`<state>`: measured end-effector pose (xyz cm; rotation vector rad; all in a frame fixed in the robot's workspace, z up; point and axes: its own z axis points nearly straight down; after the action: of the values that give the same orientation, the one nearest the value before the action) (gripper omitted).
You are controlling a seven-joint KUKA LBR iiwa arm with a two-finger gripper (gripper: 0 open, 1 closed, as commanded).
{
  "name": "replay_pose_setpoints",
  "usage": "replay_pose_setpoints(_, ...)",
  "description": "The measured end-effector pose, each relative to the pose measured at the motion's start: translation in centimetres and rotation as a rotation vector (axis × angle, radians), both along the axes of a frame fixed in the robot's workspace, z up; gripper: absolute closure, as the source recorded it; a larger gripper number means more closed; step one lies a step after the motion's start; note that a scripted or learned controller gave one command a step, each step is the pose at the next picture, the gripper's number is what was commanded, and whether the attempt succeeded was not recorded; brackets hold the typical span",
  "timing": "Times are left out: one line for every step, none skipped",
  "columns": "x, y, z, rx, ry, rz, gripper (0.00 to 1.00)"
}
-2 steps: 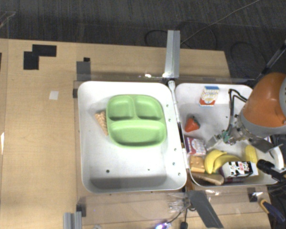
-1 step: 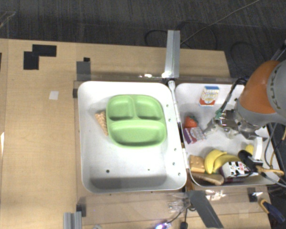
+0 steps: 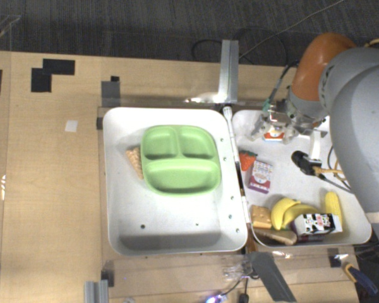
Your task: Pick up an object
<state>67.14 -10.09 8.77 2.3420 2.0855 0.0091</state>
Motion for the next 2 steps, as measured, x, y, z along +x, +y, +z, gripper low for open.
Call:
replay_pose_setpoints(0.2,0.2,1.3,-0.001,-0.006,0.01,1.0)
replay_pose_setpoints(-6.3,10.3,9.9,0.001,0.002,0.089,1.0)
